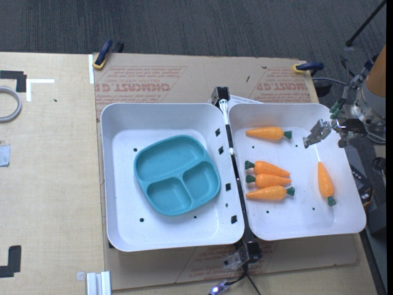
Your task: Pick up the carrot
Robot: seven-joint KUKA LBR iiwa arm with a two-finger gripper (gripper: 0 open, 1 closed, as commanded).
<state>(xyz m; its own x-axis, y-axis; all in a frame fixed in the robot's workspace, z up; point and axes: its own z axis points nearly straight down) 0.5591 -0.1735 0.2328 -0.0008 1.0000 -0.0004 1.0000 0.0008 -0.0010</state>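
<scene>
My two-finger metal pincer (pixel 319 132) hangs parted and empty over the right white bin (pixel 295 226). The nearest orange plastic carrot (pixel 325 181) lies toward six o'clock, long axis twelve-to-six.

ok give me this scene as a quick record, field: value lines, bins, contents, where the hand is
left bin: holds a teal divided plate with three compartments
right bin: holds five orange carrots
top carrot: lies alone near the bin's far side
middle carrots: three stacked close together beside the bins' shared edge
right carrot: lies lengthwise, apart from the others
hand: above the right bin's far right part, holding nothing, between the top carrot and the right carrot
task state: no carrot picked up yet
</scene>
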